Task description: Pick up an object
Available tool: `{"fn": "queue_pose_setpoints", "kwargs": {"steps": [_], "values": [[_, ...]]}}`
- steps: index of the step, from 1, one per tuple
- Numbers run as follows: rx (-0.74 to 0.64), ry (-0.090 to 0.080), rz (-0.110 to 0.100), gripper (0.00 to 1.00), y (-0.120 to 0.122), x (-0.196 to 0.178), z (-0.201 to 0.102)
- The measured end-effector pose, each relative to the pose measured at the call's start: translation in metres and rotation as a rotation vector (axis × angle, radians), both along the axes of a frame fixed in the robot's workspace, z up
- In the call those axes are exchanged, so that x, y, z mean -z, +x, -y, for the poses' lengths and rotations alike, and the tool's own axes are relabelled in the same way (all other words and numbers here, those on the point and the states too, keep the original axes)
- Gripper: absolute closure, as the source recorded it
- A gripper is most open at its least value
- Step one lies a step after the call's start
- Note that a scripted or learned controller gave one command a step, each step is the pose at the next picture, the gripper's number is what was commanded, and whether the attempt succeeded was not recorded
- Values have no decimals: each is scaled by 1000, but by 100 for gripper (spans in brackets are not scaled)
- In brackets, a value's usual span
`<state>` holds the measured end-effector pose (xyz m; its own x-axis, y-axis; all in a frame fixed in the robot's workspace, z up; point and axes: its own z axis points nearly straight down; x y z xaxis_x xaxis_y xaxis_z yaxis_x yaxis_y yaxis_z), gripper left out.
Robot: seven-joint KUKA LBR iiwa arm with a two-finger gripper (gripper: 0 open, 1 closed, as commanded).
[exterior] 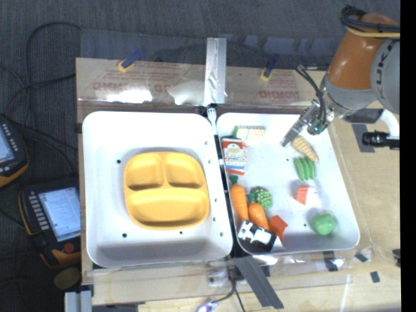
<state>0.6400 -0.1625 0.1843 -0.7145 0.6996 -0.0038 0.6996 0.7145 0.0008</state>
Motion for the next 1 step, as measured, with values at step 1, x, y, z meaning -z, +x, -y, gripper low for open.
{"fn": "queue_pose_setpoints", "kwargs": {"steps": [1], "values": [[16, 1, -1, 100, 12, -35, -68]]}}
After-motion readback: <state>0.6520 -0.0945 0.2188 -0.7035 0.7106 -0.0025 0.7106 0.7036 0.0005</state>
